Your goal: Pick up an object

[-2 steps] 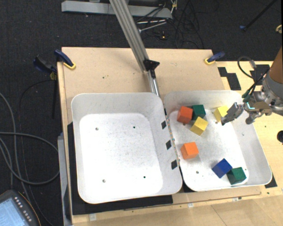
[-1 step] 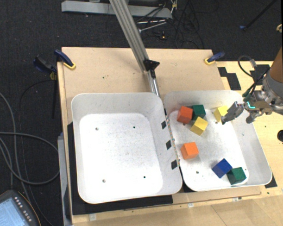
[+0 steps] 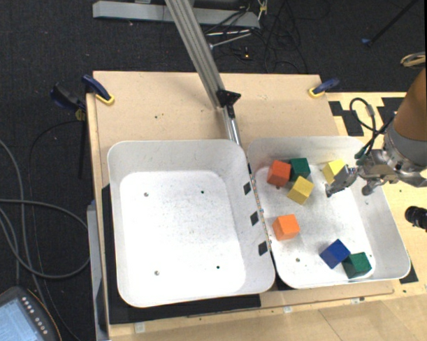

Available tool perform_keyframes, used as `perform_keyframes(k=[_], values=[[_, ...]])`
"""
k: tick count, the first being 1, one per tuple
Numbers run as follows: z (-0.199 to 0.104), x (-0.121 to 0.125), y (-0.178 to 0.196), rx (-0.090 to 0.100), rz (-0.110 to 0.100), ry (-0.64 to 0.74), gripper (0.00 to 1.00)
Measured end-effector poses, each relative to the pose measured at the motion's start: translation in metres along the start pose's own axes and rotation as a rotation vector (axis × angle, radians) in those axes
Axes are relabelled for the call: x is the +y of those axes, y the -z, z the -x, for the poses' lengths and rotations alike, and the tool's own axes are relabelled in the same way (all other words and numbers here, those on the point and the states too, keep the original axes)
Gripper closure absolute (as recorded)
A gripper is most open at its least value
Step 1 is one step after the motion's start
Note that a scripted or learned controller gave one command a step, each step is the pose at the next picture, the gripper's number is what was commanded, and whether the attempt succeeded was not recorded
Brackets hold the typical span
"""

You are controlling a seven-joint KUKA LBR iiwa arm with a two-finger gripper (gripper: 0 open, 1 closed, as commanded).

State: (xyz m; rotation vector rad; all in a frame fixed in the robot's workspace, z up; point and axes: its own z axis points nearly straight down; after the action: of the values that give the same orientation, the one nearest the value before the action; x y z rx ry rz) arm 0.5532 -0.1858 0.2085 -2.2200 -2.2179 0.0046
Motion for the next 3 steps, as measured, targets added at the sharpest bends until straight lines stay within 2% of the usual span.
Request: perform_keyframes(k=[1, 2, 3], values=[[-0.003, 0.005, -0.045, 0.000, 0.000, 0.001, 0.00], [0.000, 0.003, -0.109, 0.001, -0.002, 0.000, 0.00], [0.000, 0.006, -0.094, -0.002, 0.007, 0.000, 1.00]])
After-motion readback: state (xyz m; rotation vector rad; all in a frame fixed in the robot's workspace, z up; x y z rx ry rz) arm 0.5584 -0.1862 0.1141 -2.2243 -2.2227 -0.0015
